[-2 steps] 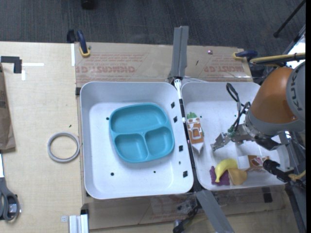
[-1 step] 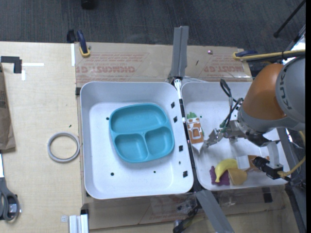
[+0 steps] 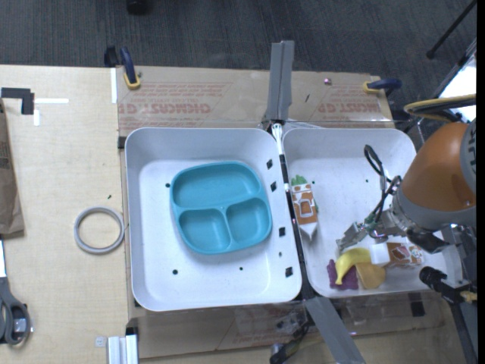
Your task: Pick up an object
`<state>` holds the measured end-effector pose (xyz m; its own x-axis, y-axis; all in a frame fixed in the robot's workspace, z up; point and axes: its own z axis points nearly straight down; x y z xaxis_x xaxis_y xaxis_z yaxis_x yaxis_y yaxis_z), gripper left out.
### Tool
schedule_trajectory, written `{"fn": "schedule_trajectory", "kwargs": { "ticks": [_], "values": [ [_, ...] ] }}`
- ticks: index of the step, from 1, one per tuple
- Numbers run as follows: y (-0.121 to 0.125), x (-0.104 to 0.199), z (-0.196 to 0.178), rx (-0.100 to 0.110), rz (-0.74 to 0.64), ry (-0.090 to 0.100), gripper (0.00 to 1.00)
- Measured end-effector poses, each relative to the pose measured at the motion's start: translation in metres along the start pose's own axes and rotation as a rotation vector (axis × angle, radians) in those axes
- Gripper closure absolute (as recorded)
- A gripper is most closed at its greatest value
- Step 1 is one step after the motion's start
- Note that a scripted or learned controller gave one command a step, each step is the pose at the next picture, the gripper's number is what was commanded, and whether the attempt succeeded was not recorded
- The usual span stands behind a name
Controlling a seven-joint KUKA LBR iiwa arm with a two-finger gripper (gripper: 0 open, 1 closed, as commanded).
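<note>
Over the right-hand bin point(image 3: 333, 146) the grey arm with its orange band point(image 3: 445, 174) reaches in from the right, and its gripper point(image 3: 358, 233) sits low near the bin's middle, just above the cluster of objects at the near side. The metal fingers point(image 3: 348, 239) are small and partly blurred, so whether they are spread or closed cannot be told, and nothing can be seen held between them.

Just near of the gripper lies a yellow banana point(image 3: 353, 262), curved, resting partly on a purple item point(image 3: 338, 276) at its left and touching a tan, bread-like piece point(image 3: 370, 276) at its right. Right of these, close beside the arm's wrist, lies a small white and orange packet point(image 3: 405, 254). At the left wall of the same bin a small carton point(image 3: 305, 205) with orange and green print lies lengthwise along the divider, well apart from the banana group. A thin black cable loop point(image 3: 373, 160) hangs from the arm over the far part of this bin.

The left bin point(image 3: 144, 203) holds a blue divided plate point(image 3: 220, 207) with three compartments, lying flat near its centre.

On the wooden bench to the left of the bins lies a grey tape ring point(image 3: 98, 229), and a pair of scissors point(image 3: 13, 317) sits at the near left edge. Yellow and blue clamps point(image 3: 130, 68) hold cardboard at the far side.
</note>
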<state>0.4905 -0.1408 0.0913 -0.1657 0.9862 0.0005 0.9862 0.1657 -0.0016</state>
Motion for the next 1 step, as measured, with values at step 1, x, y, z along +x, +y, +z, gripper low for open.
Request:
{"fn": "schedule_trajectory", "kwargs": {
  "ticks": [1],
  "values": [
    [-0.0077, 0.0335, 0.0002, 0.000, -0.293, 0.000, 0.00]
  ]
}}
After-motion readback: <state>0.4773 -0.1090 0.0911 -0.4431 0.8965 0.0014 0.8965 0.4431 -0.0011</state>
